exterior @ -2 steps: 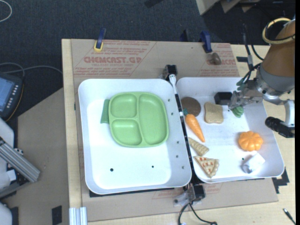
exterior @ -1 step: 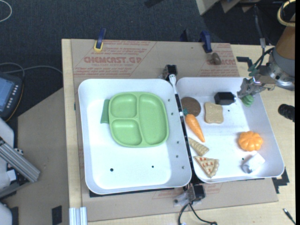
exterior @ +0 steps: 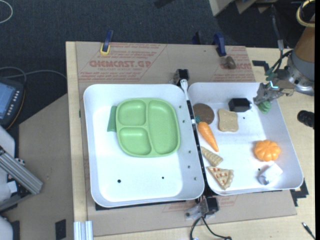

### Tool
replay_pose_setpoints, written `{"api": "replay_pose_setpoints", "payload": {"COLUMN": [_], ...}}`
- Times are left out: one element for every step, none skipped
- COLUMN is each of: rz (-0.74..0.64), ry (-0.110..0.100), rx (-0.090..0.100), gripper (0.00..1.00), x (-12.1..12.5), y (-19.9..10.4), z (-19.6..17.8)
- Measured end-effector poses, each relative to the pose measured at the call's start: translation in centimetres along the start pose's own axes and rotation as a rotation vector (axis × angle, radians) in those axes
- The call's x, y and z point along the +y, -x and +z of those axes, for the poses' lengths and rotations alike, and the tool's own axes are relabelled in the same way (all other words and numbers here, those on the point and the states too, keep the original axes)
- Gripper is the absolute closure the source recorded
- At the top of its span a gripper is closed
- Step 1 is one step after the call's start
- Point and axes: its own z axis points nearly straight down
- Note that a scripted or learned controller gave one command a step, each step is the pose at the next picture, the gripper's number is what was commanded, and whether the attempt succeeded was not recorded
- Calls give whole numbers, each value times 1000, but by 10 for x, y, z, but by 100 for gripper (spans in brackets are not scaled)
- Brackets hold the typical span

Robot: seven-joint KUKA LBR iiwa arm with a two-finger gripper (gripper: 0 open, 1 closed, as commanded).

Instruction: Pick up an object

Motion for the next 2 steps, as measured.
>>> {"api": "replay_pose_setpoints", "payload": {"rz": [-2,-3], "ry": [-6,-6], "rx": [4,4], "gripper": [100,100], "x": [-30,-64], "y": [-42,-84], "z": [-10,-13]}}
